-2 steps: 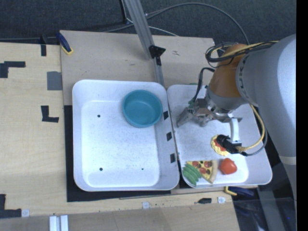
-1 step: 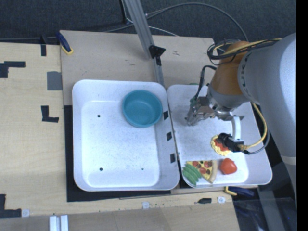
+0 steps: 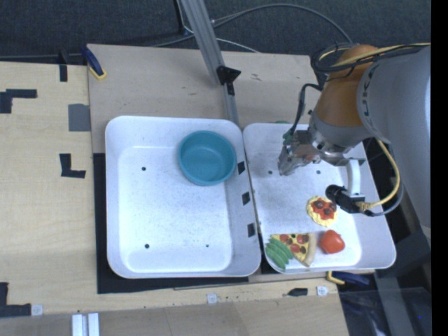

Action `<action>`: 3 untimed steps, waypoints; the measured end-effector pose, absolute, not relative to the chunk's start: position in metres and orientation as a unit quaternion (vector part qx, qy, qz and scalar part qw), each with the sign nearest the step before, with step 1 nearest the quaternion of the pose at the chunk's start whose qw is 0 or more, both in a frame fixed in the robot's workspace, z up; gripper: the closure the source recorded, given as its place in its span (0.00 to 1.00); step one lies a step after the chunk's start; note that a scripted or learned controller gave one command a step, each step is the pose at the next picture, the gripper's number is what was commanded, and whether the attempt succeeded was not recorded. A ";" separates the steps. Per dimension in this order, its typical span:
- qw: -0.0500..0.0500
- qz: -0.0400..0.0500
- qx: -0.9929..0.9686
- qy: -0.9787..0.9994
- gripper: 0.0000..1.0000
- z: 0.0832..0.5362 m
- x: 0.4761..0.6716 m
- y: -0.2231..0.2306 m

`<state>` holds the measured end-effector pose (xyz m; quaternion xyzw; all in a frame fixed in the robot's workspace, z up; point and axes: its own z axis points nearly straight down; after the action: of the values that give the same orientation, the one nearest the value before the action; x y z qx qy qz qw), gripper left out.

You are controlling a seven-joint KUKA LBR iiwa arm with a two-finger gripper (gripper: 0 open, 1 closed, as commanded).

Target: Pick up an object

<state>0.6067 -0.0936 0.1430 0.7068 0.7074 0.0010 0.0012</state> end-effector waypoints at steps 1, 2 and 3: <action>0.002 0.001 0.707 0.707 1.00 0.203 0.605 -0.100; 0.001 0.001 0.707 0.707 1.00 0.255 0.605 -0.100; -0.001 0.000 0.706 0.709 1.00 0.239 0.613 -0.045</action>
<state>0.6132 -0.0449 0.2388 0.7055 0.7087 -0.0002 -0.0008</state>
